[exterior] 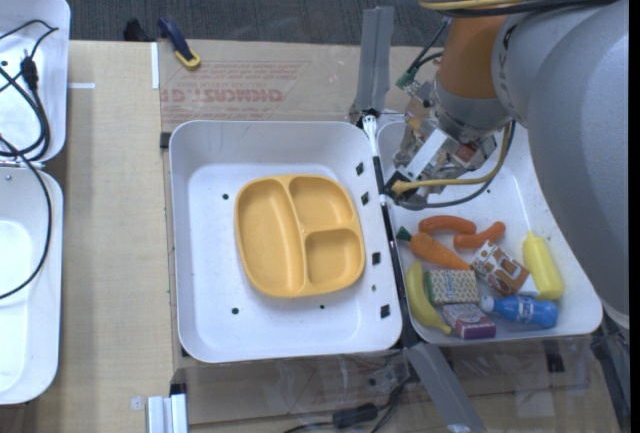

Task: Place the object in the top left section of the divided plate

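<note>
claw point(415, 169) sits low in the upper left of the right bin point(575, 306), near the wall between the bins; its state can't be told from this angle, and nothing is seen in its grip. plate point(298, 233) lies in the left bin point(190, 221), all sections bare. likely objects lie lower in the right bin: carrot point(438, 250), sausage point(447, 224), banana point(421, 299), mustard point(542, 264), bottle point(524, 310). this looks like the picking step. next it must secure one item, lift, cross the wall, and set it in the plate section toward the frame's upper left.
</note>
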